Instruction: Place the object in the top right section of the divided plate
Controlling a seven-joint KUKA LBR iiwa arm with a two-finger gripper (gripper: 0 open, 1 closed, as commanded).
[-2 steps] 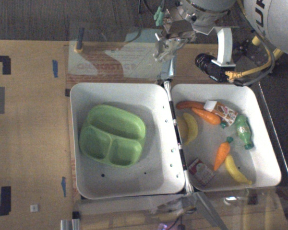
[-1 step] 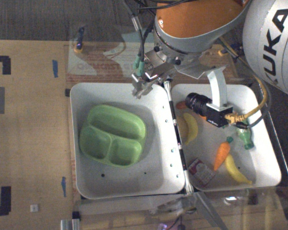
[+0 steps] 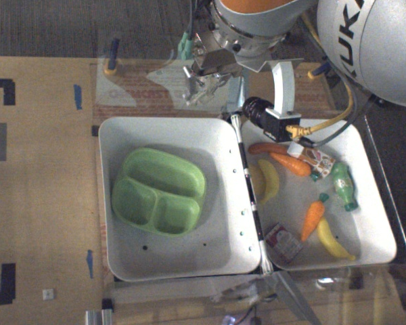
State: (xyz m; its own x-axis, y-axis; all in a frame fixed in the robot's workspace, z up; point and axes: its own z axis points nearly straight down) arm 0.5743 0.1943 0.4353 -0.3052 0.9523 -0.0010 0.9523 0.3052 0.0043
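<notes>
The grey arm (image 3: pixel 365 26) with its orange band reaches in above the far edge of the tabletop (image 3: pixel 40 181). Two white bins sit side by side: the left bin (image 3: pixel 122 252) holds the green divided plate (image 3: pixel 160 191), and the right bin (image 3: pixel 375 239) holds two bananas (image 3: pixel 268 179), two carrots (image 3: pixel 290 163), a green bottle (image 3: pixel 342 186) and a small packet (image 3: pixel 283 241), all apart from the plate. The claw (image 3: pixel 204 87) hangs beyond the bins over the tabletop; whether it is clenched or released I cannot tell.

Divided plate (image 3: pixel 161 191) in left bin (image 3: pixel 115 249) (seemingly off-centre).
</notes>
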